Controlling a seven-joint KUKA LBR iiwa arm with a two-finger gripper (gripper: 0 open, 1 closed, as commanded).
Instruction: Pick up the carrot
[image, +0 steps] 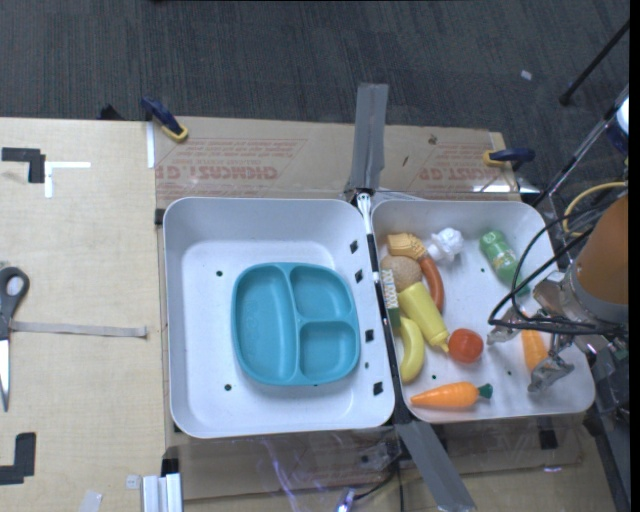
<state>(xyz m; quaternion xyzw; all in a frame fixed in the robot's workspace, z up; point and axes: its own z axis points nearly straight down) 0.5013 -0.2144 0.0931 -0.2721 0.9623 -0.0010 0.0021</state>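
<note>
- Carrot (447, 396): one, lying on its side near the front wall of the right bin (515, 212), green top pointing right; nothing touches it.
- Gripper (548, 366): at the right bin's right edge, to the right of the carrot and apart from it. Whether its fingers are open or closed cannot be told amid the cables and metal parts; nothing is visibly held between them.
- Risk: a small orange piece (534, 349) lies just beside the gripper and could be taken for the carrot.
- Risk: the tomato (465, 345) and banana (410, 347) lie near the carrot; a descent placed too far left may nudge them or pinch the wrong item.
- Risk: the carrot sits near the bin wall, which may block a finger.
- Count: two white bins; one blue divided plate (297, 323) in the left bin (190, 330); one tomato, one banana, one carrot.
</note>
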